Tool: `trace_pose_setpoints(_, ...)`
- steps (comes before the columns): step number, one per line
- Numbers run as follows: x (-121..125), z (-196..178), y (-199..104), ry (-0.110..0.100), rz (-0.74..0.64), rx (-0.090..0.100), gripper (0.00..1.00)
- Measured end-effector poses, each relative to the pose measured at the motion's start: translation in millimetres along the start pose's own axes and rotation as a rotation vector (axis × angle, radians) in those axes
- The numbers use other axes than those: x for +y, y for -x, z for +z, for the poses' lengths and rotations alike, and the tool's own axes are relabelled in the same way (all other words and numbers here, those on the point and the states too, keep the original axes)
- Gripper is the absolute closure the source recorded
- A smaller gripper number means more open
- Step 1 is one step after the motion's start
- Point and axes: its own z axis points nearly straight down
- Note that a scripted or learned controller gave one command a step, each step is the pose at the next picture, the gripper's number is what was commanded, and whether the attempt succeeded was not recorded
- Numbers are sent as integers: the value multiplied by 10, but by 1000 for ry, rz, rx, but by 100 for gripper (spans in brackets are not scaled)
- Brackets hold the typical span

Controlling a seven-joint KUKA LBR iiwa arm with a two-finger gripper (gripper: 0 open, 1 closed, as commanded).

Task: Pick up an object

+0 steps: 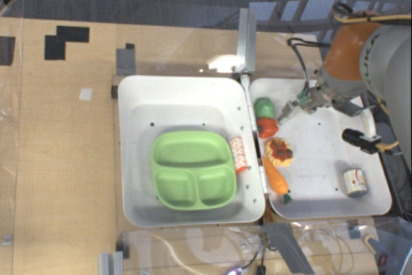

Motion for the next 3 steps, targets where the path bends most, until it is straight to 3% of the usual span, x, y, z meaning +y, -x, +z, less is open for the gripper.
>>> trace_pose_setpoints(1, -444, -19, 25, -1, -85, -1, 0)
trace_pose_setpoints(2, -917, -32, -188, 5, 100, -3, 0)
trace_pose_setpoints(3, -173, -187, 640, -4, 346, -2, 0)
